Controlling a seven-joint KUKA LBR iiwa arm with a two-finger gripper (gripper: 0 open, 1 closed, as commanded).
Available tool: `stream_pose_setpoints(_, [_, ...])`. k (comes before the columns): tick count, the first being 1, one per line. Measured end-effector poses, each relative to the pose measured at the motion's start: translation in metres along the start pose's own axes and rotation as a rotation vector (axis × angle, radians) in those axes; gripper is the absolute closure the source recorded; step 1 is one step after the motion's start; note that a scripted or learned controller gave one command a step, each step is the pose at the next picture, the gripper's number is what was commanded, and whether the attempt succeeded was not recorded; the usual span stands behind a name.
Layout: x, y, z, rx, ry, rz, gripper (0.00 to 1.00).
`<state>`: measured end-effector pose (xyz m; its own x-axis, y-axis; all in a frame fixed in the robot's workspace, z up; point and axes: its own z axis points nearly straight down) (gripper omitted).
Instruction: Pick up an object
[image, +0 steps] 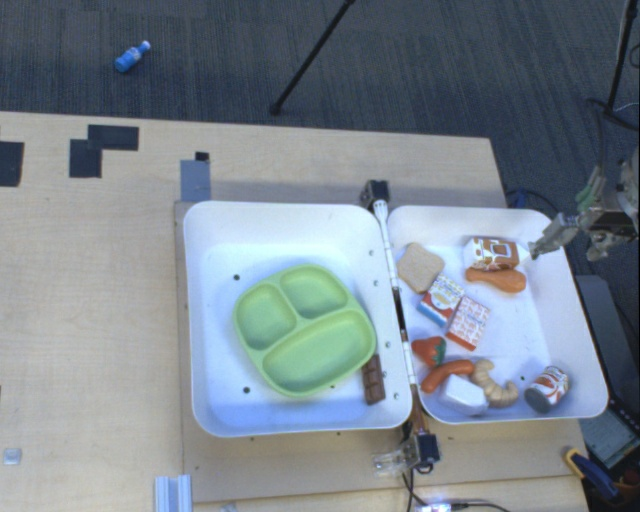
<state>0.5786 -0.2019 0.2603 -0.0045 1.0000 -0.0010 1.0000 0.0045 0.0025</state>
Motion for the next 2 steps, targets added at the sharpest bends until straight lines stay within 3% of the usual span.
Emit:
stream_pose_setpoints(1, [0.025, -0.004, 0.138, 0.003, 0.002, 0.000, 0.00])
stream_pose_setpoints(2, [0.030, 0.021, 0.175, -0.002, -0.001, -0.001, 0.00])
